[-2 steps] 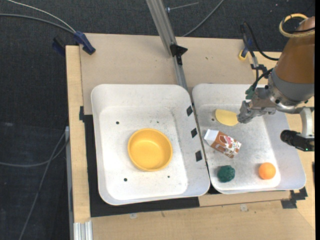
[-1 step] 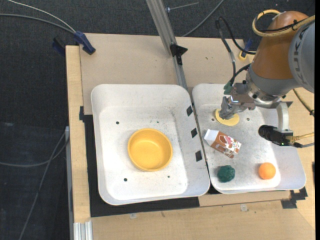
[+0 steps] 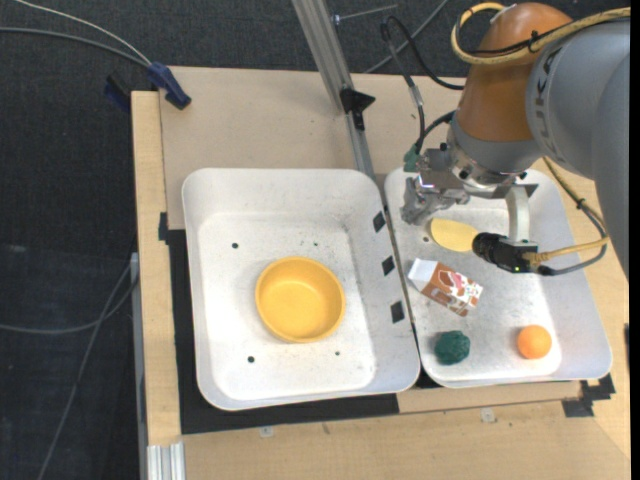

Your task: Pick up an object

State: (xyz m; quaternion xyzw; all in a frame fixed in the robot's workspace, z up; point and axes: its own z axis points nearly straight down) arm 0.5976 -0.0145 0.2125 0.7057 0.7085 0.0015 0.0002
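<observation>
My gripper (image 3: 424,204) hangs over the upper left part of the right bin (image 3: 585,313), just above and left of a pale yellow oval object (image 3: 452,234). Nothing shows between its tips. Below it lies a small brown and white carton (image 3: 447,288). A dark green ball (image 3: 452,346) and an orange ball (image 3: 534,342) rest near the bin's front edge. A yellow bowl (image 3: 299,298) sits in the middle of the left bin (image 3: 215,208).
A slanted metal pole (image 3: 335,68) runs down to the divide between the bins. A black connector with a cable (image 3: 505,251) hangs from the arm beside the oval object. The grey and orange arm (image 3: 520,78) covers the right bin's far end.
</observation>
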